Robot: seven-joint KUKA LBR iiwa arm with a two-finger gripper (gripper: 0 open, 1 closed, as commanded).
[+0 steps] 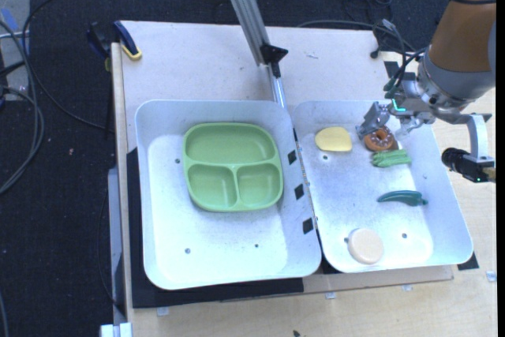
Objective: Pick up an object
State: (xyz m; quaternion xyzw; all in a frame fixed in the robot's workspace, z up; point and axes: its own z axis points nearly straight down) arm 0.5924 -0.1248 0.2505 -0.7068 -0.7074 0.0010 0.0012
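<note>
The right bin (426, 245) holds a yellow piece (334, 140), a brown ring-shaped item (380, 140), a light green pod (391, 159), a dark green pepper (403, 198) and a cream round disc (366, 245). My gripper (376, 121) hangs at the bin's far side, right above the brown ring item and almost touching it. Nothing can be seen held between its fingers.
The left bin (158, 249) holds a green divided plate (233, 166). A slanted metal pole (245, 0) runs from the top down to the seam between the bins. Cables lie on the dark floor behind the bench.
</note>
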